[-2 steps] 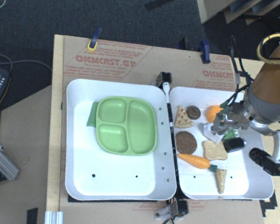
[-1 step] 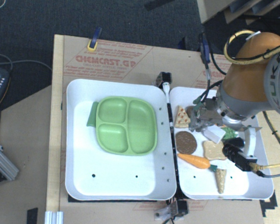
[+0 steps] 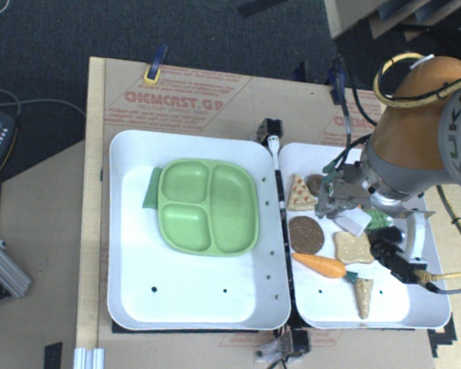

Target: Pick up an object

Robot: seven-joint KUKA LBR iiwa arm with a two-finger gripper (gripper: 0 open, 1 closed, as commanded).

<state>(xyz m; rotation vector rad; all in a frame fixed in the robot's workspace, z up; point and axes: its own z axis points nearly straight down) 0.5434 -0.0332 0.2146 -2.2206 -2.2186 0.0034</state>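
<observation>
Grey gripper (image 3: 329, 199) hovers, seemingly, over the pizza slice (image 3: 299, 193).

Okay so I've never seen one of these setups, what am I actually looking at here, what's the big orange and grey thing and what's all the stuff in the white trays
The big grey and orange thing is a robot arm, reaching in from the right. One fixed camera looks down on the bench at a slant. Its gripper hangs low over the right bin; I can't tell if it holds anything. That bin has toy food: a pizza slice, a brown cookie, a carrot, a toast slice and an ice cream cone. The left bin holds a green divided plate. The job is to pick up one object.
</observation>
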